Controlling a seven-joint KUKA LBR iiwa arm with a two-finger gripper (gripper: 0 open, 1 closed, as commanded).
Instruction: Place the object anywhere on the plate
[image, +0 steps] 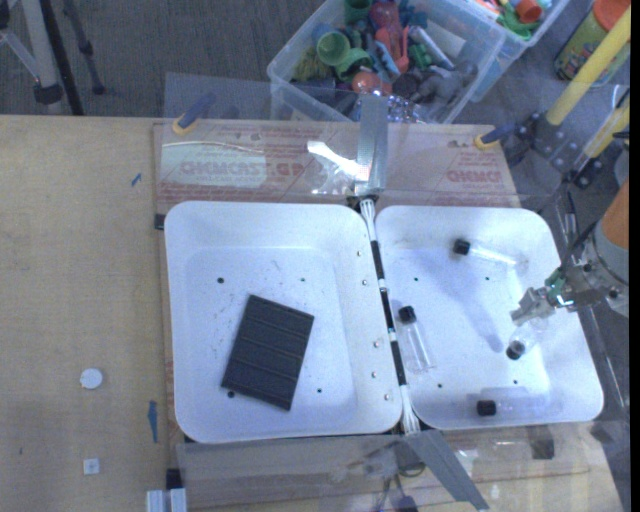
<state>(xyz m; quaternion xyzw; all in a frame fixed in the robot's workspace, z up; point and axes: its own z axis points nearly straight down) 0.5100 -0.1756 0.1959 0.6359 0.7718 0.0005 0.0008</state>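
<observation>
The gripper (533, 308) hangs over the right bin (440, 400), clasping a clear vial (524, 330) with a black cap. A dark ridged plate (268, 351) lies in the left bin (200, 250).

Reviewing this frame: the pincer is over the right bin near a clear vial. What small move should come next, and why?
Probably lower the pincer onto the vial just beneath it. Nothing is visibly held, and the dark plate in the left bin carries no vial yet, so a grasp comes first.
</observation>
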